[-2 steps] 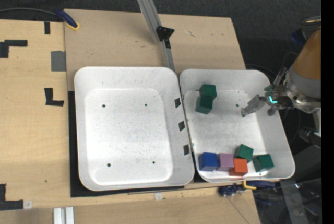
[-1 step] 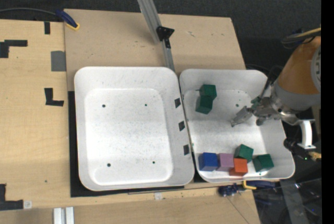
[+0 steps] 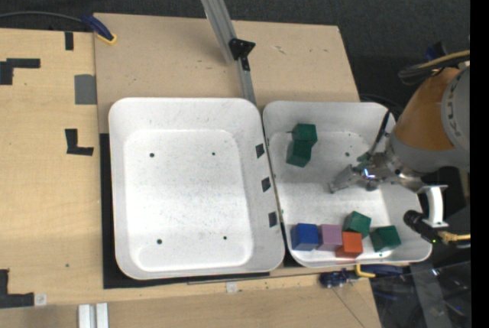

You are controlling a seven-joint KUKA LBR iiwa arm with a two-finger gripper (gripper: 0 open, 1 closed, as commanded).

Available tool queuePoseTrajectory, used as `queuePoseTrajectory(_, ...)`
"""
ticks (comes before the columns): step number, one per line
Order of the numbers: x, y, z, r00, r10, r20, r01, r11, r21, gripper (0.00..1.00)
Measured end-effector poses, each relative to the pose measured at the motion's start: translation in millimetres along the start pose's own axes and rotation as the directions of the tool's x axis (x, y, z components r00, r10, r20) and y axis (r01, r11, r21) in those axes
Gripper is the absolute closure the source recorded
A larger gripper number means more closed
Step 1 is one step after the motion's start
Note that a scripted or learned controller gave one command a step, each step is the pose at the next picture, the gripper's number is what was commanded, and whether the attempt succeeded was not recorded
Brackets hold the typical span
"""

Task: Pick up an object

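Camera view from above the bench has the gripper (image 3: 345,181) low inside the right bin (image 3: 325,114), near its middle, at the end of the grey arm (image 3: 439,128) with its orange band reaching in from the right. Whether the claw is open or closed cannot be told at this size, and no object is seen in it. Just up and to the left of it stands a tall dark green block (image 3: 301,144), apart from the claw. Along the bin's near wall lies a row of small blocks: a blue cube (image 3: 306,235), a pale purple cube (image 3: 331,235) touching it, an orange cube (image 3: 351,243), a green cube (image 3: 357,223) just behind that, and another green cube (image 3: 385,237) toward the corner. The left bin (image 3: 183,189) sits beside it, their rims touching.
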State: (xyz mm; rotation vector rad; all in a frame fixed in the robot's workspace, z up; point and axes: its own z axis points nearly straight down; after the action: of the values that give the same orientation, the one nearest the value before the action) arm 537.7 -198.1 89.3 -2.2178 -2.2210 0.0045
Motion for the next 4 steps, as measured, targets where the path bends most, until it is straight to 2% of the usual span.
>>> queuePoseTrajectory(1,0.5,0.5,-11.7,1.000,-0.001,-0.001,0.001,1.000,-0.001,1.00)
queuePoseTrajectory(3,3.6,15.0,-105.6,1.000,0.000,0.002,0.001,1.000,-0.008,1.00)
queuePoseTrajectory(4,-6.8,14.6,-159.1,1.000,0.001,0.002,-0.001,1.000,-0.008,1.00)
